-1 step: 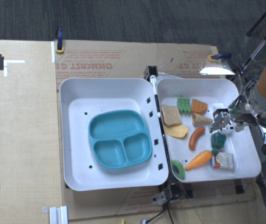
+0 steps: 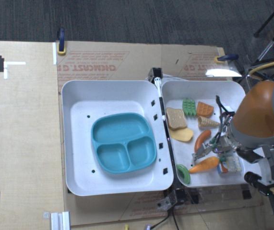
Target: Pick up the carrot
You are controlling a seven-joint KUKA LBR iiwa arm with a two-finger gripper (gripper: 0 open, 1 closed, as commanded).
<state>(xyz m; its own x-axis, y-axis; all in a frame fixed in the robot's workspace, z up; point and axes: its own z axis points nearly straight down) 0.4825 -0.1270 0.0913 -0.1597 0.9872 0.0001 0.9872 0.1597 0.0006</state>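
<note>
Two shallow white plastic bins with rounded corners sit side by side on a cardboard sheet point(image 2: 108, 61) laid over a pale wooden bench point(image 2: 17, 143); dark grey carpet-like floor point(image 2: 127, 8) runs along the top. The left bin point(image 2: 72, 143) holds a glossy teal divided plate point(image 2: 123, 142) with three compartments. The right bin point(image 2: 175, 87) holds toy foods: a tan bread slice point(image 2: 176, 118), a smooth yellow oval piece point(image 2: 183, 134), a ridged green item point(image 2: 189, 107), an orange waffle-textured square point(image 2: 204, 109), a beige cone point(image 2: 208, 122), a red-orange sausage shape point(image 2: 202, 139) and a green curved piece point(image 2: 183, 174) at the near rim.

The carrot point(image 2: 205, 165), smooth, orange and tapered, lies near the right bin's front edge, its point toward the green piece. The gripper point(image 2: 208, 150) reaches in from the right beneath the arm's orange band point(image 2: 259, 111); its metal fingers point(image 2: 200, 153) lie just above the carrot. Whether they are spread or closed cannot be told, and the carrot does not appear between them.

Blue-and-yellow clamps point(image 2: 61, 41) pin the cardboard at its far edge.
</note>
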